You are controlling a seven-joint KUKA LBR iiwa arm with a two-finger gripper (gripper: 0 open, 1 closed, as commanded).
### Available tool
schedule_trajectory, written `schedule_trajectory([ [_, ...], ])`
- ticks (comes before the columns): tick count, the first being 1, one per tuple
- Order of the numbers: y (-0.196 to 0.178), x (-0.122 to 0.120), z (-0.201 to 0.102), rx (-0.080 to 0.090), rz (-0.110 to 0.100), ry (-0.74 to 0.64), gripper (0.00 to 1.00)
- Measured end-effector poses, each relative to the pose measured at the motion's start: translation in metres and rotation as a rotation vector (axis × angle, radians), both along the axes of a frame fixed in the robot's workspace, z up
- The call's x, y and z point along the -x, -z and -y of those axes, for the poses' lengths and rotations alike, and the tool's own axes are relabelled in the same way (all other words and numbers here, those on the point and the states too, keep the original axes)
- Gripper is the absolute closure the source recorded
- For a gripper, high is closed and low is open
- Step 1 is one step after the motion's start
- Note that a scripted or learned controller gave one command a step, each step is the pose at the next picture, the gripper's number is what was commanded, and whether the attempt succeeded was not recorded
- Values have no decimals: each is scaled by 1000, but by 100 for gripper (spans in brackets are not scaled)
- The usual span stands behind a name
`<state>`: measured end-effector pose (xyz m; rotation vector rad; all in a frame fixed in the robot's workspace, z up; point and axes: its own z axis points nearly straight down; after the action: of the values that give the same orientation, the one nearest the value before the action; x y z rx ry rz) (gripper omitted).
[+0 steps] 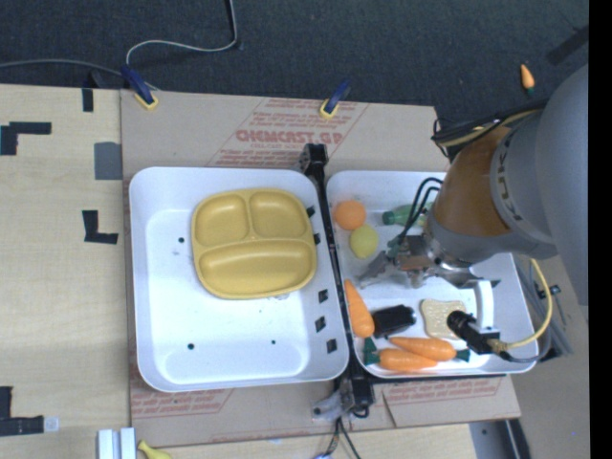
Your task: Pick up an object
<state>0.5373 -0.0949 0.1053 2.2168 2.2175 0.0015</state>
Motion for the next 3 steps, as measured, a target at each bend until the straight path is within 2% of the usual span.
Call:
schedule_trajectory([
  [1, 19, -31, 0, -4, -5, 0, 0],
  [2, 19, 14, 6, -1, 0, 0, 0],
  [3, 18, 43, 5, 2, 6, 2, 0],
])
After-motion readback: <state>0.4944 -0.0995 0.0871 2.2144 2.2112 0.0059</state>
